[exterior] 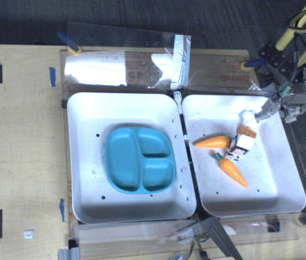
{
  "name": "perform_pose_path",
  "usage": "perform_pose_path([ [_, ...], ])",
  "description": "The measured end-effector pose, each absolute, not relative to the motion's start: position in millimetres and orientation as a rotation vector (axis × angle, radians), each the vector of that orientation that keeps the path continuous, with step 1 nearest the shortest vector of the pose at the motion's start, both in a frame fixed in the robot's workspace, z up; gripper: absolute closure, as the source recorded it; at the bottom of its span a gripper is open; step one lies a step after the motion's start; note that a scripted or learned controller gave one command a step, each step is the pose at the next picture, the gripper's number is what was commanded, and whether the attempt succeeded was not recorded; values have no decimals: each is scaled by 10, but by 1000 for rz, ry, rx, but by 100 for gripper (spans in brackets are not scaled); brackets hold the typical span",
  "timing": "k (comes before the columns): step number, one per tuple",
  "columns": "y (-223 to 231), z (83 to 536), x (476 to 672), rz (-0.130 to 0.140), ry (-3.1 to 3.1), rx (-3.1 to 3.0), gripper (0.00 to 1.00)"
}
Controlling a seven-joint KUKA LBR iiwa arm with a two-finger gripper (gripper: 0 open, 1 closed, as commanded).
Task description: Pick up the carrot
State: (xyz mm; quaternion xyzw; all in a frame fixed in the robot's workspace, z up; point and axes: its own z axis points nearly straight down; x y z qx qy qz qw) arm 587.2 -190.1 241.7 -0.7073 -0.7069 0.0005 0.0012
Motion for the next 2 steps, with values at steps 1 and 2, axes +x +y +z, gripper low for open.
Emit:
perform_pose_path([
  [1, -1394, 985, 5671, 3, -2470, -1932, 0],
  [2, -985, 870, 5523, -6, -2385, -2054, 0],
])
